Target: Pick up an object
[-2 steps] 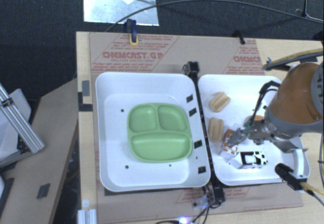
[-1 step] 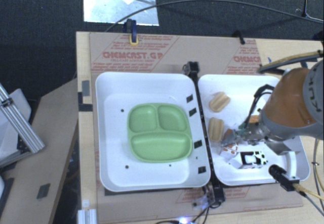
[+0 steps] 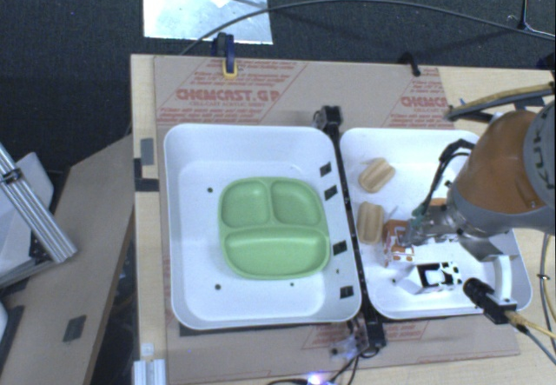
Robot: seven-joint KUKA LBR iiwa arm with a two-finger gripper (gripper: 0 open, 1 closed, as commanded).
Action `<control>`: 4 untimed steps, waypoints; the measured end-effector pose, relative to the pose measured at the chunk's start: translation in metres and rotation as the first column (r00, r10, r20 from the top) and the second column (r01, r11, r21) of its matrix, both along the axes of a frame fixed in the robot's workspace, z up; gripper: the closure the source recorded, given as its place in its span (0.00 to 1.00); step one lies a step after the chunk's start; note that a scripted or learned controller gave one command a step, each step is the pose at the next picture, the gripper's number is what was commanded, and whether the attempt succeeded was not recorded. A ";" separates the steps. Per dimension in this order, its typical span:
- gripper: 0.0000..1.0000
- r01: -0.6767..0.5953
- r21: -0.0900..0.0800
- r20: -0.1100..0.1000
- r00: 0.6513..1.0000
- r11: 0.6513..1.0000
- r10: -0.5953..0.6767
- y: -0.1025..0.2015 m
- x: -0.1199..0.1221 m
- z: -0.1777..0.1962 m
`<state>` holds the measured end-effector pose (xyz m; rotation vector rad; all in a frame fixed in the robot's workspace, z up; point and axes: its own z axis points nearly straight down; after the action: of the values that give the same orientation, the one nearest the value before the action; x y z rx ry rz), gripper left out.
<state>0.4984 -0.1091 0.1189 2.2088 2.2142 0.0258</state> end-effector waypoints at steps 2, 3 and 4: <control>1.00 -0.002 -0.003 -0.015 1.000 1.000 0.002 0.009 -0.002 0.099; 1.00 -0.002 -0.003 -0.017 1.000 1.000 0.002 0.009 -0.001 0.120; 1.00 -0.007 0.000 -0.020 1.000 1.000 0.007 0.060 -0.003 0.109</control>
<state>0.4950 -0.0487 0.2279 2.2113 2.2317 0.0039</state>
